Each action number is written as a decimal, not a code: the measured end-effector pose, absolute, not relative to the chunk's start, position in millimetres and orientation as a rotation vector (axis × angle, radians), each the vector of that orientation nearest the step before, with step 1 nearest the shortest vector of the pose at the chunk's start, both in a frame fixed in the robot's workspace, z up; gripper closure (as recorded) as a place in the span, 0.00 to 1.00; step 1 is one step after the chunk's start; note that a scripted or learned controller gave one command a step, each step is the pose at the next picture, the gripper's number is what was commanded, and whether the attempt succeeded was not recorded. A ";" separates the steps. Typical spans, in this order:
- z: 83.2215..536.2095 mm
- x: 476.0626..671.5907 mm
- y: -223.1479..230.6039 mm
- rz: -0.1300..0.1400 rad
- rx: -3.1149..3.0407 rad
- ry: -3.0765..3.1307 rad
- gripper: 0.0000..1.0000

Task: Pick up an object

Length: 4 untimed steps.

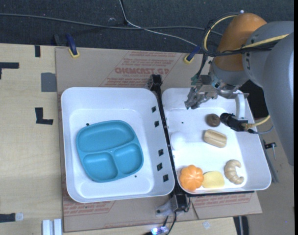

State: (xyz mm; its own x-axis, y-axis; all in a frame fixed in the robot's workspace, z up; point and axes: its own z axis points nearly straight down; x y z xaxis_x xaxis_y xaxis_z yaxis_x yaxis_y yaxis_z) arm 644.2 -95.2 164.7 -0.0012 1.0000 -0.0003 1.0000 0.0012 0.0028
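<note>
1. The hand (194, 100) hangs over the far part of the right bin (264, 171); I cannot tell its state.
2. Nothing is picked yet; the bread roll (214, 138), orange (190, 177) and croissant (234, 172) lie nearer.

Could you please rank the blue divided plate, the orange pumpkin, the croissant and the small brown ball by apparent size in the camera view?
1. Blue divided plate, by far the largest.
2. Orange pumpkin.
3. Croissant, only slightly smaller than the pumpkin, so that order is unsure.
4. Small brown ball.
</note>
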 end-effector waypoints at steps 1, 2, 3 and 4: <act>219.0 654.3 -89.7 0.005 2.216 2.221 1.00; 272.6 655.3 -89.7 0.004 2.217 2.220 1.00; 272.1 635.4 -46.8 -0.002 2.218 2.228 1.00; 251.0 607.2 2.5 -0.004 2.219 2.230 1.00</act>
State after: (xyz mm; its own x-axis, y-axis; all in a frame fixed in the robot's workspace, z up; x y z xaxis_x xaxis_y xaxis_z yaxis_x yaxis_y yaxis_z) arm 607.2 2.5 251.0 -0.0050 1.0000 0.0009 1.0000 0.0050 -0.0046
